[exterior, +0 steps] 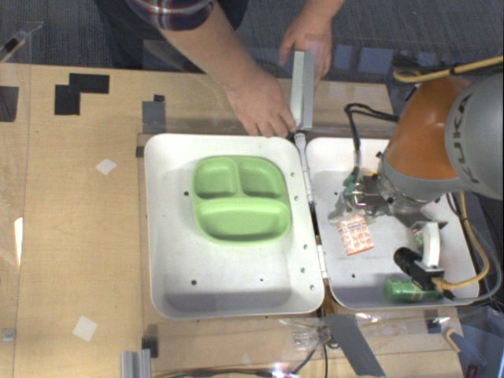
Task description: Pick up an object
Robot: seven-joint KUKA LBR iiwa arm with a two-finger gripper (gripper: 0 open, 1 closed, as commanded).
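While the gripper [356, 198] is held low in the right bin [339, 286], just beside a flat orange packet [356, 237] taken as the likeliest object, it cannot be told from this angle whether it is open or closed. Because the packet lies flat on the floor, it may be pushed aside or missed. A green item [405, 290] lies near the front wall, and a hand [260, 107] at the bins' far rim could be struck if the arm is swung that way.
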